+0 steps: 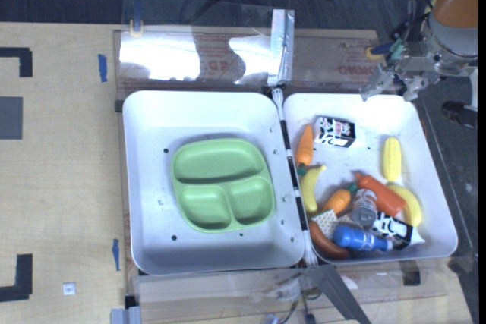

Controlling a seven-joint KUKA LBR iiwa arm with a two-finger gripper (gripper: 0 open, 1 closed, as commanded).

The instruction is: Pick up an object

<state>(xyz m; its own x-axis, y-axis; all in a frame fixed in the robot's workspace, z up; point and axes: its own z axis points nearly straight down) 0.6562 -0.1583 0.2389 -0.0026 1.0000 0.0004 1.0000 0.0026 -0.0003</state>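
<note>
Objects for picking are all piled in the right bin (pixel 437 186), toward the bench's right edge: a yellow corn cob (pixel 392 158) by the bin's right wall, an orange carrot (pixel 304 145) along its left wall with a banana (pixel 310 187) just below it, and a black-and-white carton (pixel 335 131) near the far edge. Down at the near edge there's a messy heap with a blue bottle (pixel 361 239), a red-orange piece (pixel 382 194), and a second small carrot (pixel 336 201), all touching or overlapping. The left bin (pixel 144 163) holds a green divided plate (pixel 223 183), lying flat in the middle. The end effector (pixel 400 77) hangs over the far right corner of the right bin, above the wall, nothing gripped as far as I can see; honestly can't tell how far it's open, too blurry.
</note>
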